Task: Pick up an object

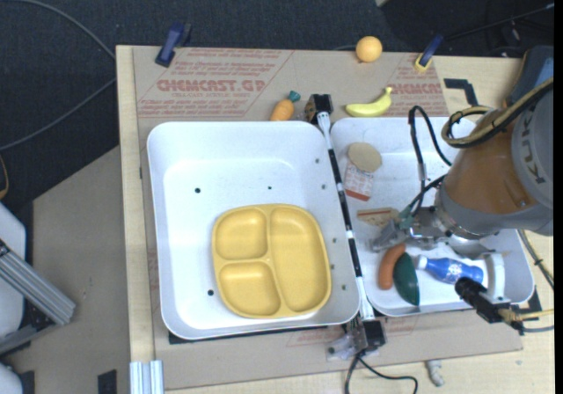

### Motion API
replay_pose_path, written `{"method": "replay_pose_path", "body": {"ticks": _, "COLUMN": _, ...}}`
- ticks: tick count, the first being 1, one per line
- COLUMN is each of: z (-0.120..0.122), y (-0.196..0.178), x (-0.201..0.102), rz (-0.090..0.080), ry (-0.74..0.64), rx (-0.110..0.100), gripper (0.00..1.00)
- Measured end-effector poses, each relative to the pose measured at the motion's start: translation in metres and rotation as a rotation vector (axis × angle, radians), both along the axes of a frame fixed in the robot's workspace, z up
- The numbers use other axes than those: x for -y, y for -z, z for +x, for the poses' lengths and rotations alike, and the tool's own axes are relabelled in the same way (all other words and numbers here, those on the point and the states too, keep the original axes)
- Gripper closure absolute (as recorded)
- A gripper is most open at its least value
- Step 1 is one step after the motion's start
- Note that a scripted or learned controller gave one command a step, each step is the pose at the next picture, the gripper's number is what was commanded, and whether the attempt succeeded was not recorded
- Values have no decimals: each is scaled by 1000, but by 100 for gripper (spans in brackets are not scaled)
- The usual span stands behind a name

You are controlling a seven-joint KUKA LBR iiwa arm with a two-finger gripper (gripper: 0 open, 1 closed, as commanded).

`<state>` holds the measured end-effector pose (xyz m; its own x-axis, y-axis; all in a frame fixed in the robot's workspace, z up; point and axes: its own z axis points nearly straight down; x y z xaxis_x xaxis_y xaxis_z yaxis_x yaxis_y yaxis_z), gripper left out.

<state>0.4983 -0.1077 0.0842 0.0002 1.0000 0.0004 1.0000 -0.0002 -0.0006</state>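
- Camera view: the arm (493, 177) reaches in from the right over the right bin (519, 282), its gripper (406, 227) low among the objects; whether the pincer is open or closed cannot be told.
- Just below the gripper an orange carrot-like piece (387, 267) lies in the right bin, its long axis near vertical, leaning slightly right at the top.
- A dark green piece (406, 282) touches it on the right.
- A blue-and-white tube (450, 272) lies across, pointing left-right.
- The left bin (176, 164) holds a yellow divided tray (271, 259).
- A banana (369, 105) rests on the bench behind the bins.
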Motion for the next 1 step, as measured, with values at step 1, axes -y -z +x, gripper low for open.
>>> {"method": "replay_pose_path", "body": {"ticks": 1, "z": -20, "y": 0, "x": -16, "rz": 1, "ry": 1, "rx": -2, "gripper": 0}}
